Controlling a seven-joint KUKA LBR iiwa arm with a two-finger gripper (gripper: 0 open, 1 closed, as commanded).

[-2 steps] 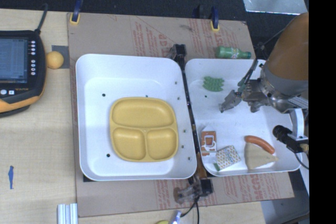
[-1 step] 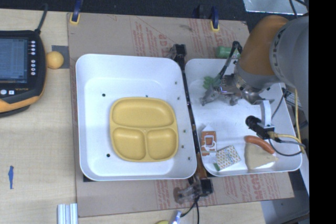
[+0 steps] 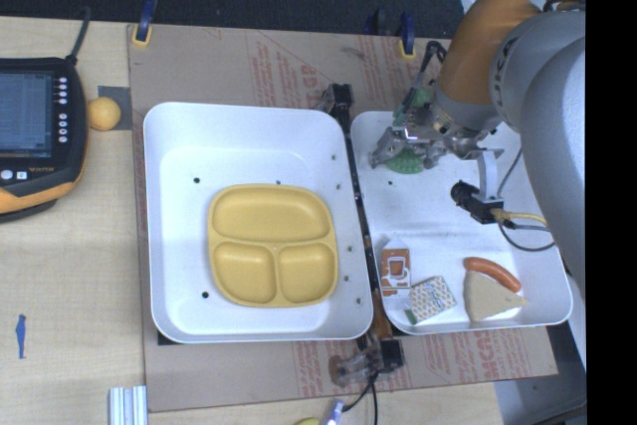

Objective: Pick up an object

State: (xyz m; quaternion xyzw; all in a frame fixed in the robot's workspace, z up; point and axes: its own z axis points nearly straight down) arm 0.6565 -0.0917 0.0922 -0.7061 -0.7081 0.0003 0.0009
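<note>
My gripper (image 3: 406, 150) hangs low over the far end of the right bin (image 3: 438, 214), right above a small green object (image 3: 405, 161) that lies on the bin floor. The green object is partly hidden under the gripper's metal parts. At the near end of the same bin lie a small orange and white carton (image 3: 395, 269), a patterned packet (image 3: 430, 298), a red sausage (image 3: 492, 272) and a pale wedge-shaped piece (image 3: 490, 300).
The left bin (image 3: 179, 214) holds a yellow divided tray (image 3: 272, 244). A black cable and connector (image 3: 478, 202) hang from the wrist over the right bin. A handheld control pad (image 3: 35, 134) and an orange ball (image 3: 104, 112) lie left of the bins.
</note>
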